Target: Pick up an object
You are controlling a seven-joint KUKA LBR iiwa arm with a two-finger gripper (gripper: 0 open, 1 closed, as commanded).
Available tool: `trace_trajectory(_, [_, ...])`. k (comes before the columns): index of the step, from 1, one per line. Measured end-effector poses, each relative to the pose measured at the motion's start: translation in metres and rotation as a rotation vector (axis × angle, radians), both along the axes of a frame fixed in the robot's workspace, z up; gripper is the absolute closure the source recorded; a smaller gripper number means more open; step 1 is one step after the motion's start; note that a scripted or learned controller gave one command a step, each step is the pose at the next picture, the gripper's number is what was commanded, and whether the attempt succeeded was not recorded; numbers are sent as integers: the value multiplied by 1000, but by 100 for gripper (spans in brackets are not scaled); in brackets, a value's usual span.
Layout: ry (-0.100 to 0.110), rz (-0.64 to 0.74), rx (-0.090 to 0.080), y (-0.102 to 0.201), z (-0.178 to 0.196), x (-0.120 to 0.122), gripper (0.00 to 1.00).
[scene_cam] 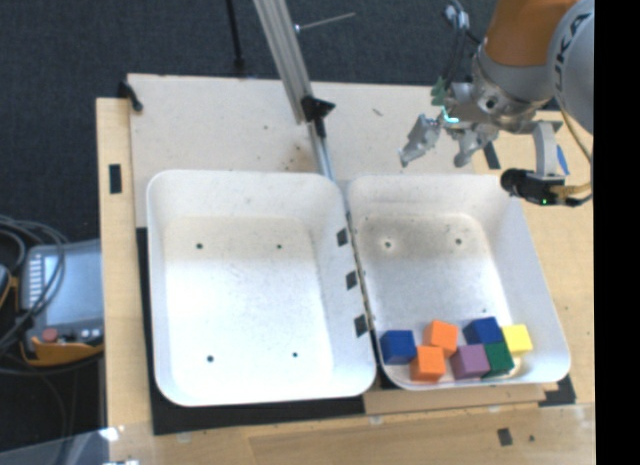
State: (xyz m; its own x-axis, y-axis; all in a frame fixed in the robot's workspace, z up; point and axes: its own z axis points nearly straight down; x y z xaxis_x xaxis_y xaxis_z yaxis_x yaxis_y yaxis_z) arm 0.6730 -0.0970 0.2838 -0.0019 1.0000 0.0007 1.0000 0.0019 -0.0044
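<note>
Jaws spread, grasping nothing | above right bin rim | blocks well apart

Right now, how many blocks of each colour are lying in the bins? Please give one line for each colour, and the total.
Blue blocks: 2
Orange blocks: 2
Purple block: 1
Green block: 1
Yellow block: 1
Total: 7, all in the right bin, near its front edge.
</note>
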Motion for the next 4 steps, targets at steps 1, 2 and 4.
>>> trace_trajectory(1, [-5,1,-2,-1,3,1,0])
trace_trajectory(2, [0,1,-3,4,-42,-3,0])
trace_trajectory(4, [1,-5,-3,1,-155,-16,0])
